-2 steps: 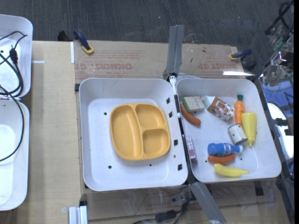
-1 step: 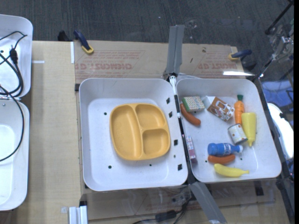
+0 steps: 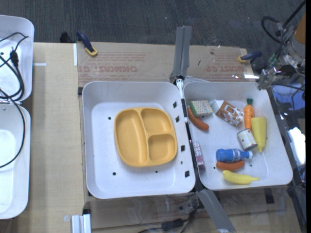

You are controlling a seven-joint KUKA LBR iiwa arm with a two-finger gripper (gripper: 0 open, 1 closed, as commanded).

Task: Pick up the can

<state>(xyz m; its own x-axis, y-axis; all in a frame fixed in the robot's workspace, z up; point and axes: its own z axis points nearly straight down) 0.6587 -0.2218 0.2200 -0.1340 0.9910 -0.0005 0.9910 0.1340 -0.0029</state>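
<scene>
The can (image 3: 247,140) is small and silver with a pale label. It lies on its side in the right part of the right bin (image 3: 279,178), touching a yellow squeeze bottle (image 3: 259,132) on its right. A blue bottle (image 3: 233,155) lies just below and to the left of the can. My gripper (image 3: 268,76) hangs over the bin's far right corner, well above and to the right of the can, amid cables. Nothing shows in its grasp.
The right bin also holds a carrot (image 3: 248,115), a cracker box (image 3: 229,113), a green-grey box (image 3: 201,107), two sausages (image 3: 198,120) (image 3: 230,166) and a banana (image 3: 240,178). The left bin (image 3: 95,144) bears a yellow divided plate (image 3: 145,136). A grey divider bar (image 3: 182,52) stands between the bins.
</scene>
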